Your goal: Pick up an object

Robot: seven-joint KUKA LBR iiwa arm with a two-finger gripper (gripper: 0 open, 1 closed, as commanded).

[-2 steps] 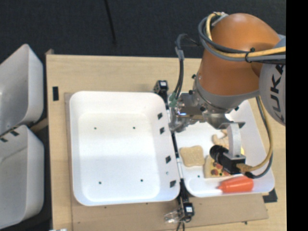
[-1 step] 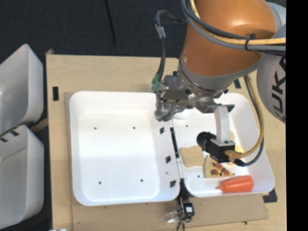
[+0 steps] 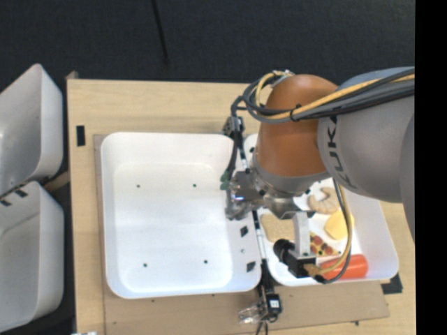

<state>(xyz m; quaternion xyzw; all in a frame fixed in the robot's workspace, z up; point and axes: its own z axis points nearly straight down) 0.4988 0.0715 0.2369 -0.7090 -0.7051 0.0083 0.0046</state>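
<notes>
From my seat I see the arm [image 3: 363,138] reaching in from the right, and its orange band [image 3: 297,128] and grey wrist cover most of the right bin [image 3: 387,253], so I get only scraps of what lies in there. What I can make out past the wrist is a yellow piece [image 3: 338,225] near the bin's middle, a pale lumpy thing [image 3: 322,199] just above it, a tan flat piece [image 3: 277,225] toward the inner wall, an orange-red object [image 3: 352,266] along the near wall, and a small red-and-yellow item [image 3: 321,245] between them; none is clear enough for me to name with any confidence, and each is partly cut off by the arm or its cables [image 3: 343,243]. The tool [image 3: 241,197] seems to sit low at the wall between the two bins, but it is a dark tangle under the wrist and I cannot tell its state or whether anything is in it. The left bin [image 3: 112,187] shows its white floor with four small dark dots. Both bins rest on the light wooden bench [image 3: 84,110], and two white blocks [image 3: 24,180] stand off its left edge, cut by the frame.
</notes>
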